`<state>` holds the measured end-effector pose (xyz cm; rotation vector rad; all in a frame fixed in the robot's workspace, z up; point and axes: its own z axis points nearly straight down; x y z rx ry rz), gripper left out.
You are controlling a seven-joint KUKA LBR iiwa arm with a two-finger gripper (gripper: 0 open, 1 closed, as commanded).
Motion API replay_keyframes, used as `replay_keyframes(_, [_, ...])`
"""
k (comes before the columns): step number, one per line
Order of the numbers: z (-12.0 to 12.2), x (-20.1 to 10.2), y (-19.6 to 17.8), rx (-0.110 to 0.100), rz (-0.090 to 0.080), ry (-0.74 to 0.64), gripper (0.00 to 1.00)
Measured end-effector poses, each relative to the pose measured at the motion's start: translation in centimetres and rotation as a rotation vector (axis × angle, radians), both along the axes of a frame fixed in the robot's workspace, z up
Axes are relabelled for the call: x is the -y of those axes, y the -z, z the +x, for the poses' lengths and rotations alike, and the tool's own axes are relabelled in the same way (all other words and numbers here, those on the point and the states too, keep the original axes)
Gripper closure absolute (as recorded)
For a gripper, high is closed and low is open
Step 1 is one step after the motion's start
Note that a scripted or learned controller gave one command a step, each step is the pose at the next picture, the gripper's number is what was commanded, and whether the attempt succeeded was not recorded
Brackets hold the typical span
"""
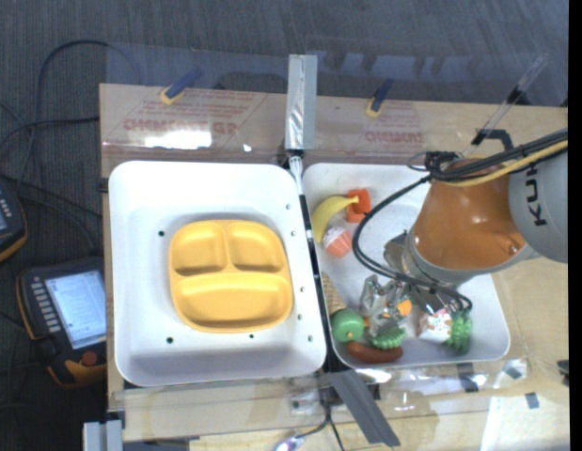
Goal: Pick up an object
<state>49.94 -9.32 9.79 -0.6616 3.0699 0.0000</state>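
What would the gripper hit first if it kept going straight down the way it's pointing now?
Probably the small pile of toy food beneath the gripper in the right bin: the green round piece and the dark red piece lie nearest its tip. Depth is hard to judge from this slanted view.
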Motion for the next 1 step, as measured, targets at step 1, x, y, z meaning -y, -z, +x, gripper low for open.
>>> replay_keyframes(1, [3.85, -1.07, -15.7, 0.003, 0.002, -0.019, 1.0])
